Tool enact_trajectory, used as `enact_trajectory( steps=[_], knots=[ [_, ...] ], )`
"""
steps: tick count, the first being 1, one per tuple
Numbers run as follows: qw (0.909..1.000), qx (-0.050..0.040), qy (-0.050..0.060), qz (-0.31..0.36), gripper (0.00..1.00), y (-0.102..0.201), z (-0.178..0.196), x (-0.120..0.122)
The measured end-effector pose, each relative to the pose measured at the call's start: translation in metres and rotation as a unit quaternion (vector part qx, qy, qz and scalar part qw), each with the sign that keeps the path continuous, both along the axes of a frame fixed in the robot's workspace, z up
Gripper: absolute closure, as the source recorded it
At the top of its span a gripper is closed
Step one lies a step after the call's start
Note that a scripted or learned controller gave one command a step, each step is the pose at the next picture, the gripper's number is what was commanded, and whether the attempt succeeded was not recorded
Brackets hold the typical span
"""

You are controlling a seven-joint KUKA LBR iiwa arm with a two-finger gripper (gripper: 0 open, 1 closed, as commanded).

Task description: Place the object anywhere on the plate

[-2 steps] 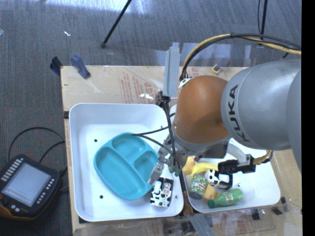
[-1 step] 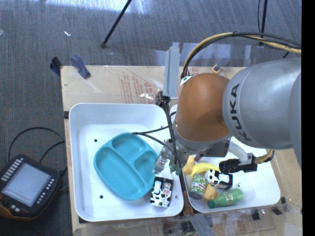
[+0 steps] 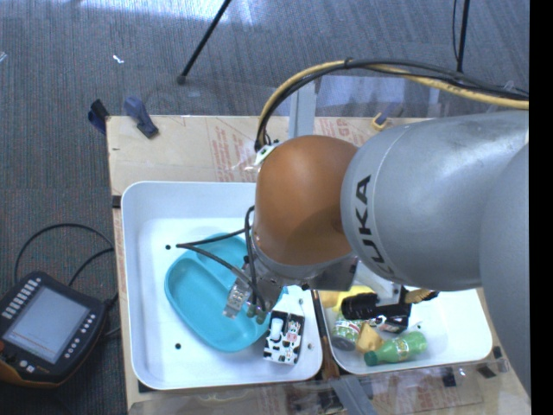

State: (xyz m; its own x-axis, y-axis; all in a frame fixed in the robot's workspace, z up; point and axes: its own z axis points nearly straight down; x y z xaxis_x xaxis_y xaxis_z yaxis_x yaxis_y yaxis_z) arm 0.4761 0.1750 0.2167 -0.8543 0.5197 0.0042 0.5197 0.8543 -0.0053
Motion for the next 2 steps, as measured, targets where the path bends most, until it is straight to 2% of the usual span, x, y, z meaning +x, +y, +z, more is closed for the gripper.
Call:
enact_trajectory(
  steps=[1,2],
  knots=[
    [1.0,0.0,0.0,0.0,0.0,0.0,0.0,0.0],
    [0.9999,-0.0008,0.001,-0.013,0.0,0.056,-0.11,0.039]
  ],
)
